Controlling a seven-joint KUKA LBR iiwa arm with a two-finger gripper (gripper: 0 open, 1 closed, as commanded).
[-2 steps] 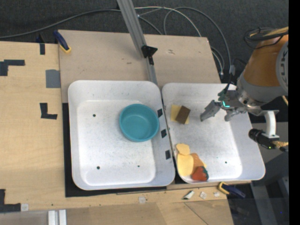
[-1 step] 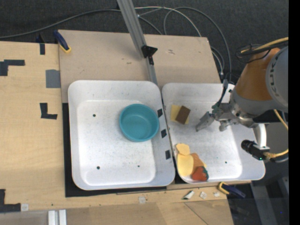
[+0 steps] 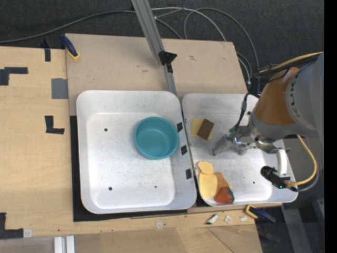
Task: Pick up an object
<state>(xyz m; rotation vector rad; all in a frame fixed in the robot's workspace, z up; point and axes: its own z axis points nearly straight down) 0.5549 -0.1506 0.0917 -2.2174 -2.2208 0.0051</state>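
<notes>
My gripper (image 3: pixel 222 146) hangs over the middle of the right bin (image 3: pixel 231 103), above bare bin floor. Nothing is visibly in it. A small yellow and brown block (image 3: pixel 202 128) lies up and to the left of it, near the bin's left wall. A pale yellow banana-shaped piece (image 3: pixel 207 180) lies at the bin's front left, with an orange and red item (image 3: pixel 225 194) touching its right side. In the left bin (image 3: pixel 100 194) a teal bowl (image 3: pixel 156 137) stands upright, right of centre.
A slanted metal pole (image 3: pixel 152 30) runs from the top down to the gap between the bins. Black cables (image 3: pixel 210 15) loop behind the right bin. The grey arm with its orange band (image 3: pixel 276 101) overhangs the right bin's right side.
</notes>
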